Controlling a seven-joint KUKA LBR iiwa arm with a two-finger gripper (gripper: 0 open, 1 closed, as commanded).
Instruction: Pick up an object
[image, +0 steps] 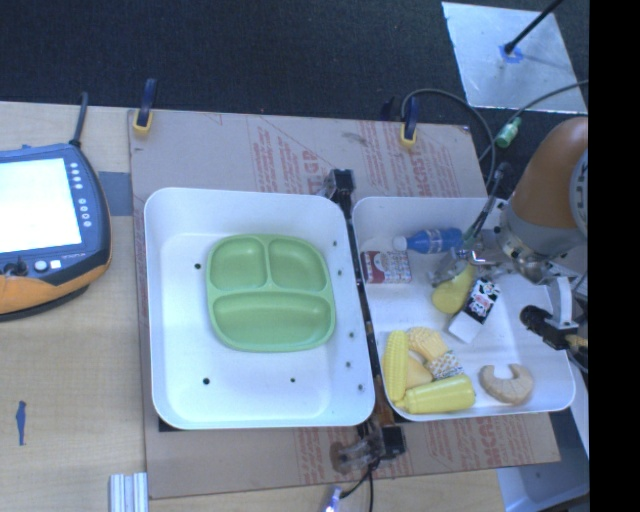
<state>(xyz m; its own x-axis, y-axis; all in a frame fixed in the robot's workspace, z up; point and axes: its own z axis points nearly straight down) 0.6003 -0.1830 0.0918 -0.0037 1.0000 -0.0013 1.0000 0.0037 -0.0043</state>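
The right bin (528, 348) holds several small objects: a clear water bottle with a blue label (430, 241), a red and white can (385, 267), a yellow pear-like piece (452, 293), a white box with black marks (476, 306), a corn cob (395, 365), a yellow block (438, 397) and a tan bagel piece (507, 383). My gripper (462, 262) hangs low over the top middle of this bin, just above the yellow piece and next to the bottle. The grey wrist and orange arm (552, 185) lean in from the right.
A green divided plate (270, 292) lies in the left bin (165, 300). A teach pendant (45, 225) rests on the bench at far left. Clamps sit along the cardboard's far edge, and cables arc above the right bin.
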